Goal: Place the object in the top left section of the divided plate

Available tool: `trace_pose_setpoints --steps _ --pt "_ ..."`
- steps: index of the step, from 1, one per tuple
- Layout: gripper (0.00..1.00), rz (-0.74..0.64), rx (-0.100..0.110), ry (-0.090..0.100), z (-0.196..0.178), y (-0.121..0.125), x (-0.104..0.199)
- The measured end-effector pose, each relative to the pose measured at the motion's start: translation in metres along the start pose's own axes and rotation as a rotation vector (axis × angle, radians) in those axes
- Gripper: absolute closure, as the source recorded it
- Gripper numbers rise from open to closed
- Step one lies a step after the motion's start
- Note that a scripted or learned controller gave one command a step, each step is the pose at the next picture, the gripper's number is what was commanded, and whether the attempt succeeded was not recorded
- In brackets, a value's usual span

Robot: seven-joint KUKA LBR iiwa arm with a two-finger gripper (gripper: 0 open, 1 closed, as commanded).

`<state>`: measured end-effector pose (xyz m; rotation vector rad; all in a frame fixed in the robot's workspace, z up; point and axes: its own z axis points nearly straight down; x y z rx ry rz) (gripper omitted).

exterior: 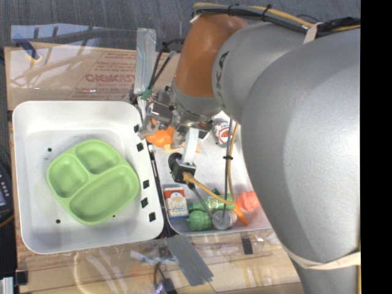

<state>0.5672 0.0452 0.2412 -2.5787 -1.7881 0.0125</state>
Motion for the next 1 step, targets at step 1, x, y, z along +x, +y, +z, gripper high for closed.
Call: trace_pose_setpoints --steps 1 --pt "0.0 0.001 0.0 0.0 -0.0002 0.0003 -0.0005"
